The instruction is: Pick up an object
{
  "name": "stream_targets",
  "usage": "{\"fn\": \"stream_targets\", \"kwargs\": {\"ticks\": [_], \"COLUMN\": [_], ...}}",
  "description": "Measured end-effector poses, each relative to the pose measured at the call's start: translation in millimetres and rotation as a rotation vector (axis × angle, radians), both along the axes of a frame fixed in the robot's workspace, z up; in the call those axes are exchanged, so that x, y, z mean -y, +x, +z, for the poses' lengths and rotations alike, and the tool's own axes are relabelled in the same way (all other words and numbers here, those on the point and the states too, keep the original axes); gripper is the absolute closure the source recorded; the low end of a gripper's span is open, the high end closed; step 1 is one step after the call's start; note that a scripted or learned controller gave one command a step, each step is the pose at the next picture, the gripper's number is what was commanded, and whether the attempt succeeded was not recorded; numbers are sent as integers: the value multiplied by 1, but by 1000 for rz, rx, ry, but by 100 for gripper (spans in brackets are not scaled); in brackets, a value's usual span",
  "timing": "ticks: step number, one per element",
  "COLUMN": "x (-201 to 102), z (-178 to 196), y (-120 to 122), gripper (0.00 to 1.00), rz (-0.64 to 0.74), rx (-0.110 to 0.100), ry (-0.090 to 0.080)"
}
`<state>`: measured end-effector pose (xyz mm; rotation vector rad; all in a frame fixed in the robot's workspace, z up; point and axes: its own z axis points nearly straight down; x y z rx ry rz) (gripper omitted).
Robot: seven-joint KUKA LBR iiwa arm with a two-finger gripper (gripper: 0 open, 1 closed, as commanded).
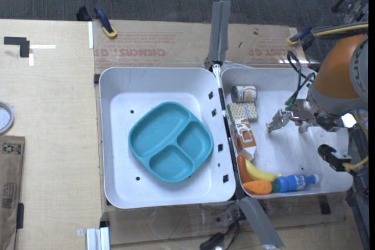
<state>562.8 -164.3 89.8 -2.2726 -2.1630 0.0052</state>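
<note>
Camera view: a blue divided plate (170, 141) is held in the left bin (108, 126). In the right bin (328, 184), a can (244, 93) is seen at 11 o'clock, a banana (258, 171) and bottle (295, 182) at 6. The tool (280, 121) is seen released, grasping nothing.

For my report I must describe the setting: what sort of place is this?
Probably a robot laboratory bench for grasping tests: two white bins, a robot arm reaching in, and toy groceries such as a banana and a blue bottle.

Evenly and brightly lit from above, with soft faint shadows inside the white bins (111, 126); mild glare on their floors, slightly soft focus throughout.
</note>
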Motion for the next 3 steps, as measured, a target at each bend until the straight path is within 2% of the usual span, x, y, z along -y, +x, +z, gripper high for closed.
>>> {"fn": "stream_targets", "kwargs": {"ticks": [1, 2, 3], "x": [-48, -5, 25], "z": [-2, -1, -2], "y": [-87, -86, -86], "gripper": [0, 0, 0], "rz": [4, 57, 22], "rx": [-3, 0, 0], "ry": [2, 1, 1]}}
